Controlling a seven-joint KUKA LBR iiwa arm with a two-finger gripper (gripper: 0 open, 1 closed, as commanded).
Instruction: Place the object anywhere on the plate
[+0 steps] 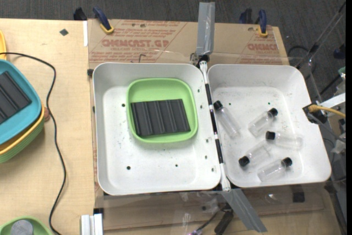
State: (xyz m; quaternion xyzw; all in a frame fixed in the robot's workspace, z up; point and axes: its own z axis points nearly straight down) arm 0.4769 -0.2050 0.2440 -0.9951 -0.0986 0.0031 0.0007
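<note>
A green square plate [162, 111] with a dark ribbed insert [160, 117] sits in the upper middle of the left white bin [110, 173]. Several clear plastic vials with black caps lie scattered in the right white bin [297, 85]. One vial [226, 119] lies near that bin's left wall, another [263, 121] at mid-bin, and a third [274, 168] close to the front wall.
Brown cardboard [137, 38] clamped behind the bins lines the bench's far side. A teal and yellow stack of dishes [19, 113] and a black cable [55, 135] rest on the wooden table at left. A white part with a yellow cable [327, 108] juts in at the right edge.
</note>
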